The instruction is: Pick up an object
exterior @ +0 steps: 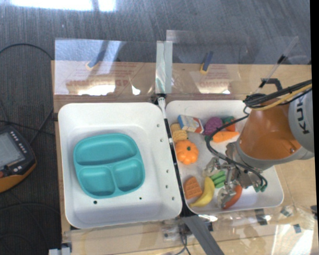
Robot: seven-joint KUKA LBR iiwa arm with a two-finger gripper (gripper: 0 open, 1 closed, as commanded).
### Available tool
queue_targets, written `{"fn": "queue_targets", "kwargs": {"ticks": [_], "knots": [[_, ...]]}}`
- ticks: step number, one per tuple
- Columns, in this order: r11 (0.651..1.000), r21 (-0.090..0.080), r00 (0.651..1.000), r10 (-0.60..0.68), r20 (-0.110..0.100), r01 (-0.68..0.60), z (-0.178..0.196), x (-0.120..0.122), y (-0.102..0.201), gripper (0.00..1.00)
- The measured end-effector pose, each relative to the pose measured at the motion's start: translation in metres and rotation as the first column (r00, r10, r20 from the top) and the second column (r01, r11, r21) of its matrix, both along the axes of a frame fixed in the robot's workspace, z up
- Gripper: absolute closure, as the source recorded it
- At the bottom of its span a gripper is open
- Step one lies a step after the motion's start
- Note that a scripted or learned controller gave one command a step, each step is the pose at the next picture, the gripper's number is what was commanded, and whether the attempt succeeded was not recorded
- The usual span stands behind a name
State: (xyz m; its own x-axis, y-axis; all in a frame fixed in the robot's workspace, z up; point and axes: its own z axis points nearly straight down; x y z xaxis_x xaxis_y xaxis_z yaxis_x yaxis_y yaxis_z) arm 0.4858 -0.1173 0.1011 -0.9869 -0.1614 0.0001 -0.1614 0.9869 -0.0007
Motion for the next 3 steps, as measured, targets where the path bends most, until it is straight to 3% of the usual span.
{"fn": "queue_targets", "kwargs": {"ticks": [1, 2, 3], "knots": [[1.0, -0.002, 1.0, 0.001, -0.001, -0.001, 0.008, 0.0, 0.001, 1.0], [0.953, 0.001, 0.953, 0.304, 0.001, -0.304, 0.055, 0.006, -0.038, 1.0], [0.834, 0.001, 0.834, 0.552, 0.004, -0.552, 0.058, 0.066, -0.104, 1.0]]}}
